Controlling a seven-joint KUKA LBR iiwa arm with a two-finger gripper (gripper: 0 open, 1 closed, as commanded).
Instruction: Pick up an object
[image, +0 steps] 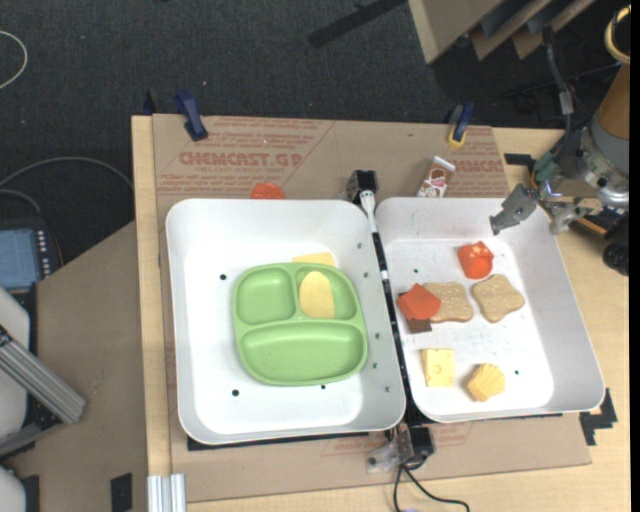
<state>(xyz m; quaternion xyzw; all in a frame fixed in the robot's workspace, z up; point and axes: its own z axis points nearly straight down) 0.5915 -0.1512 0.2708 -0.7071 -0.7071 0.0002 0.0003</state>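
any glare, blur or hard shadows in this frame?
Camera view: even, soft light; mild glare on the white bins, so their rims wash out; faint shadows under the green plate and toast pieces; the hand at upper right looks slightly soft, finger state unclear; the small carton on the cardboard is too small to read.

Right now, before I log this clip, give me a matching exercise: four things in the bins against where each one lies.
Things:
1. green plate
2. tomato
3. cheese cube
4. pale yellow piece

Places:
A. right bin, far side
B. in the plate's upper right compartment
C. left bin, middle
D. right bin, near edge

Pairs: 1-C, 2-A, 3-D, 4-B
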